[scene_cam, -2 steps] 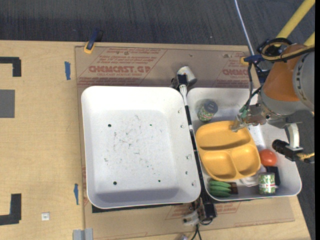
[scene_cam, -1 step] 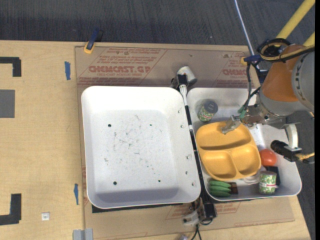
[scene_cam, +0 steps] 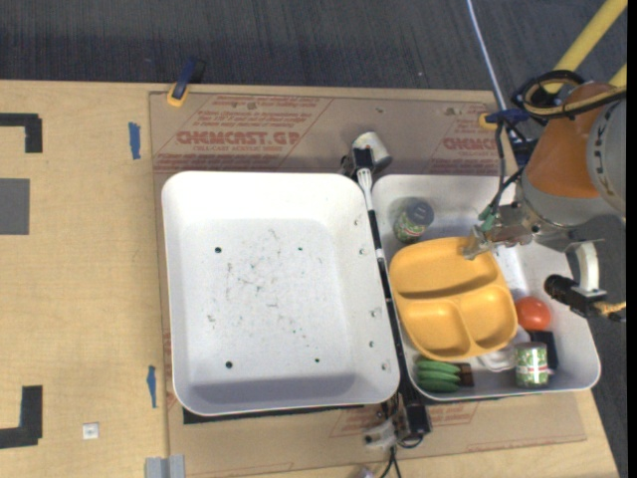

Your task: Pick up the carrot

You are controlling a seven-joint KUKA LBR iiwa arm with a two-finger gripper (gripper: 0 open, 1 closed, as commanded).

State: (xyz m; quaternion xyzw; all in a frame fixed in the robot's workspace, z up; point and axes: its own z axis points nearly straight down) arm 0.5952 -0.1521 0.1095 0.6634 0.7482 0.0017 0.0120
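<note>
We see the gripper (scene_cam: 485, 235) low in the right bin (scene_cam: 582, 371), at the yellow divided tray's (scene_cam: 453, 302) one o'clock rim; how wide it stands we cannot tell. A red-orange piece (scene_cam: 534, 314) lies at the tray's four o'clock, and whether that is the carrot we cannot tell. Green produce (scene_cam: 438, 373) sits at six o'clock, a can (scene_cam: 413, 217) at twelve.

Premises: robotics laboratory test station. Evidence: plywood surface (scene_cam: 80, 267) marked with black tape corner guides (scene_cam: 30, 132) and blue tape tabs (scene_cam: 134, 139); two white bins (scene_cam: 189, 207) fixed to a cardboard sheet (scene_cam: 259, 127); industrial arm (scene_cam: 572, 157) with exposed cabling; dark carpet flooring (scene_cam: 299, 18).
</note>
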